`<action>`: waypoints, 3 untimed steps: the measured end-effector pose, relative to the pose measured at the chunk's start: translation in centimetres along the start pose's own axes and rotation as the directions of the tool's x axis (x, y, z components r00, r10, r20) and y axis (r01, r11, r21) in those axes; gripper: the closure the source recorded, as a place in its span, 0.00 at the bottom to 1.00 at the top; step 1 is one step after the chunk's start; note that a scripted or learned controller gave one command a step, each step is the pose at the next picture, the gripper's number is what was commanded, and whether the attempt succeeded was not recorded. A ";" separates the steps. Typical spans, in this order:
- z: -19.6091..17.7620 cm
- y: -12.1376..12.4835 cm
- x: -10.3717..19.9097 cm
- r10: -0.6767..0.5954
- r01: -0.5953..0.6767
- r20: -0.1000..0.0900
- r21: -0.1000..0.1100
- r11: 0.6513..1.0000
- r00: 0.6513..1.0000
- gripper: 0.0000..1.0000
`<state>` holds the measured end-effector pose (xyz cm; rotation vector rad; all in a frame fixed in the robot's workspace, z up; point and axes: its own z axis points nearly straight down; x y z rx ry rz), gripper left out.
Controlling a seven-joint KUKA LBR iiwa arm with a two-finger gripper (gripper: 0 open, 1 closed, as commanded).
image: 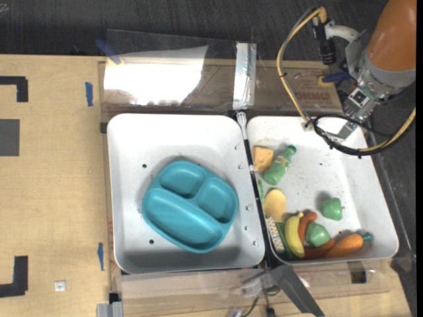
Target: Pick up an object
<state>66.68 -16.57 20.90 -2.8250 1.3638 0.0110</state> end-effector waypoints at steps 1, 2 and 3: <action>-5.7 -1.5 -1.6 0.072 -0.072 -0.007 0.008 0.997 0.997 1.00; 6.0 3.5 2.4 -0.087 0.087 0.006 -0.004 0.996 0.996 1.00; 4.9 2.3 3.1 -0.421 0.421 -0.005 0.001 0.907 0.907 1.00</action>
